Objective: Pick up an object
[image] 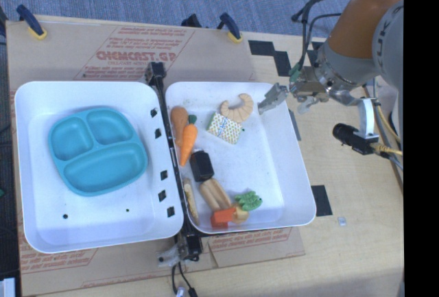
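Cardboard-covered bench (226, 49) on blue carpet, two white bins side by side. The left bin (27, 172) has one blue divided plate (98, 149); the right bin (291, 179) holds all the toy food. The gripper (271, 98) hangs over the right bin's top-right corner, near the croissant (238, 108) — can't tell its state from this angle, and nothing's visibly in it. So I'd say the pick isn't done yet; the whole descend-and-grab part is left.

Count in the right bin: two carrots (184, 132), one croissant, one patterned packet (226, 127), one black block (202, 166), one hot dog (214, 193), one broccoli (248, 201) (plus a red bit I can't identify).
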